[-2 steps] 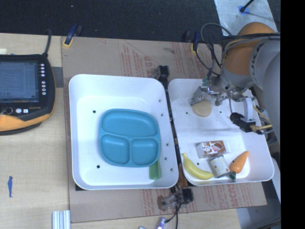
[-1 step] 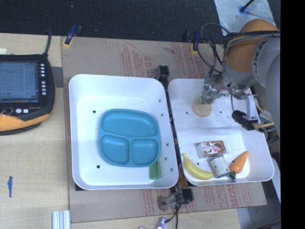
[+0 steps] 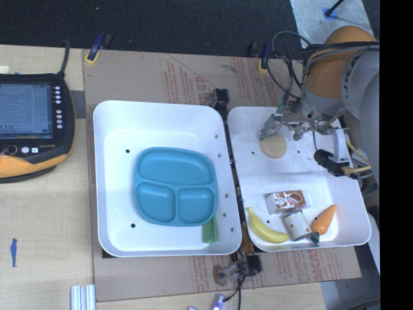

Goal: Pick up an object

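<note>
My gripper hangs over the far part of the right bin, its two fingers spread apart and open, with nothing between them. Just in front of it and slightly left, a round tan disc lies on the bin floor. At the near end of the same bin lie a yellow banana, a brown-and-white packet, a small grey-white can and an orange carrot.
The left bin holds a blue divided plate, with a green block at its near right corner. A tablet-like pendant sits at the bench's left. A black part of the arm hangs over the right bin's right side.
</note>
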{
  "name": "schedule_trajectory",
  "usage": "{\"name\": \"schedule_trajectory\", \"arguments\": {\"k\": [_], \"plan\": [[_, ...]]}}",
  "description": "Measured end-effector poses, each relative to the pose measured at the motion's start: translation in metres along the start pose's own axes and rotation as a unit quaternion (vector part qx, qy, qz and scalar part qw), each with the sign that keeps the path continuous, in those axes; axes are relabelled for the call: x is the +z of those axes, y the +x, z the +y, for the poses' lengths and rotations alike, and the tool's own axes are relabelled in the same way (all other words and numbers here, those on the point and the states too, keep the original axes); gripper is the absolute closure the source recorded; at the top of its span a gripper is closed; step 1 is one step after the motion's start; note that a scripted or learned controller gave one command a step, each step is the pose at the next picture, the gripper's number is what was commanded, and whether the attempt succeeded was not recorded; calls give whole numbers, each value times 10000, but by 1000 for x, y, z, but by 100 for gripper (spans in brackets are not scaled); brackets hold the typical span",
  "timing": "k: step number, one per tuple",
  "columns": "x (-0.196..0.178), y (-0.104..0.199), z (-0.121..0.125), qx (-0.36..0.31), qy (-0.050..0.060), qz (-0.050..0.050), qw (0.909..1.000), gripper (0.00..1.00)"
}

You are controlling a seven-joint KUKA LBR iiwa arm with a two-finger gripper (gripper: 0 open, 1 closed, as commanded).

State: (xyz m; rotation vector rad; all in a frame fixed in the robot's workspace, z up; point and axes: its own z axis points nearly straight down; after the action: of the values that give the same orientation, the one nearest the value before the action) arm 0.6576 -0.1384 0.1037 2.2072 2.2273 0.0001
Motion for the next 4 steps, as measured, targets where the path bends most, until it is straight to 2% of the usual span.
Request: {"name": "schedule_trajectory", "arguments": {"k": [1, 2, 3, 4], "plan": [[-12, -30, -65, 26, 42, 10, 10000, 0], [12, -3, -24, 13, 39, 13, 10000, 0], [12, 15, -1, 17, 37, 15, 10000, 0], [0, 14, -1, 7, 33, 13, 10000, 100]]}}
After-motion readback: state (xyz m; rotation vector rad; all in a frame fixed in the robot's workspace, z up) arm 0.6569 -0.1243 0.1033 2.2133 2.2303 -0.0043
